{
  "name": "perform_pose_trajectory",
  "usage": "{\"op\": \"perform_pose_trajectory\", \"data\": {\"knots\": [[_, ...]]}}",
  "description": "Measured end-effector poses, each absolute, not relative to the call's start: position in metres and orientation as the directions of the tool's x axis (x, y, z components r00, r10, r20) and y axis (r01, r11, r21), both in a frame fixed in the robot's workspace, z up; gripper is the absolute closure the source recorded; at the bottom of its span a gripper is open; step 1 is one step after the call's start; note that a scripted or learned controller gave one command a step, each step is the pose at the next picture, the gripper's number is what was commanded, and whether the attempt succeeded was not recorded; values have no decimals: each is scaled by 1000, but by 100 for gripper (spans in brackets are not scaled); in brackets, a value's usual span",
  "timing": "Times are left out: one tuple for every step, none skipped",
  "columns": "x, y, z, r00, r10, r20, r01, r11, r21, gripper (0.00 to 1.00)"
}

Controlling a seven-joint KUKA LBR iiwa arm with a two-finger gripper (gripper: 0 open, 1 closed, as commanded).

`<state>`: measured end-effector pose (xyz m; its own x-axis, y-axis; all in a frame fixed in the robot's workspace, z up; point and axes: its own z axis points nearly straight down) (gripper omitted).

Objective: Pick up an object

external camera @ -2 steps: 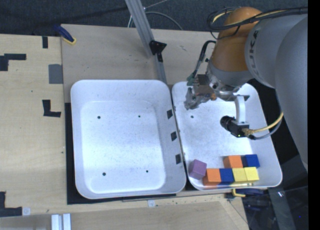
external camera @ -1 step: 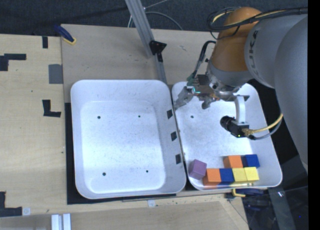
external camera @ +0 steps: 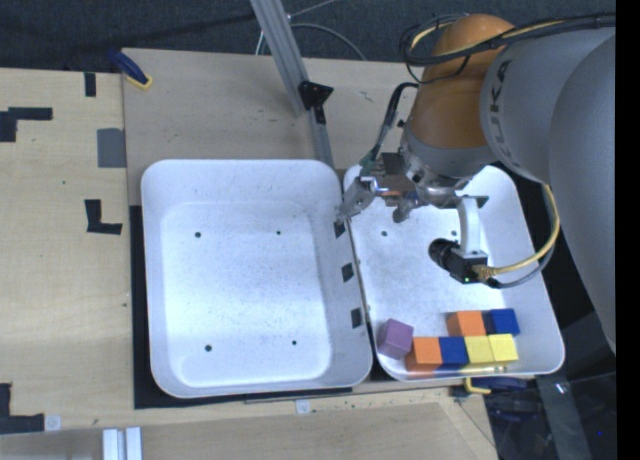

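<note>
Blocks (external camera: pixel 470 340) lie untouched at six o'clock in the right bin (external camera: pixel 530 248), the gripper (external camera: pixel 378 206) hangs at eleven o'clock with fingers apparently spread and empty, so picking remains undone.

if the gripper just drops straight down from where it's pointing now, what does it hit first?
Most likely the bare floor of the right bin, near its upper left corner. The gripper hangs well away from the blocks at the bin's near edge. Depth is hard to judge from this slant.

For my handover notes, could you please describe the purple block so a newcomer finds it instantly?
Look in the right bin, along its near edge, where coloured blocks cluster. The purple block sits at the cluster's left end, tilted, and is the only purple one.
</note>
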<state>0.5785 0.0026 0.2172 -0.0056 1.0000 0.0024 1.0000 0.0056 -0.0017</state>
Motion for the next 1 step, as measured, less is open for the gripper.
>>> {"op": "perform_pose_trajectory", "data": {"knots": [[561, 13, 190, -1, 1000, -1, 1000, 1, -5, 0]]}}
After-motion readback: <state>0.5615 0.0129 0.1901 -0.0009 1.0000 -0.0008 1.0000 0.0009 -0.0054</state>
